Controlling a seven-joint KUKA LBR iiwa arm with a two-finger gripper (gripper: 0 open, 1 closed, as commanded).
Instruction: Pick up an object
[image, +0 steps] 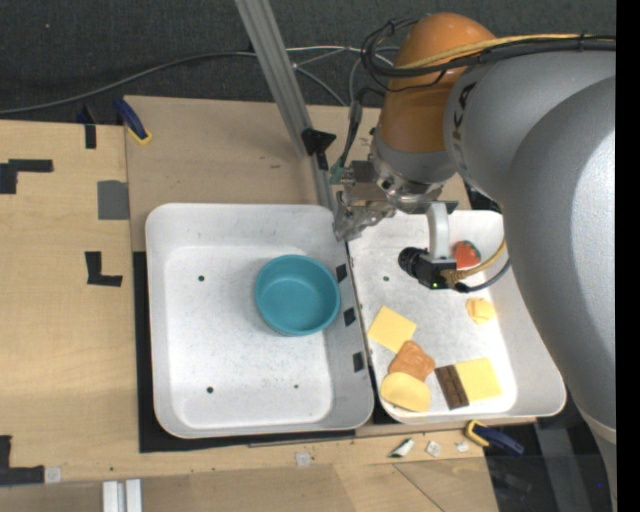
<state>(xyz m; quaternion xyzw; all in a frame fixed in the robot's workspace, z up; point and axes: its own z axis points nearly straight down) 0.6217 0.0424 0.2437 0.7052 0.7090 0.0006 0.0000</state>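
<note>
My gripper (352, 218) hangs over the far left corner of the right bin (530, 385), close to the rim shared with the left bin. Nothing shows in it. Toward the front of the right bin lie a flat yellow square (391, 328), an orange-brown bread-like piece (412, 359), a pale yellow oval (405, 392), a dark brown bar (450, 385) and a second yellow square (479, 378). A small yellow piece (481, 310) lies toward the right wall, and a red object (466, 253) sits farther back, partly hidden by the arm.
A blue bowl (295, 293) stands upright in the left bin (190, 380), toward its right side. The big grey arm covers the right bin's far right part. A slanted metal pole (285, 90) rises behind the bins.
</note>
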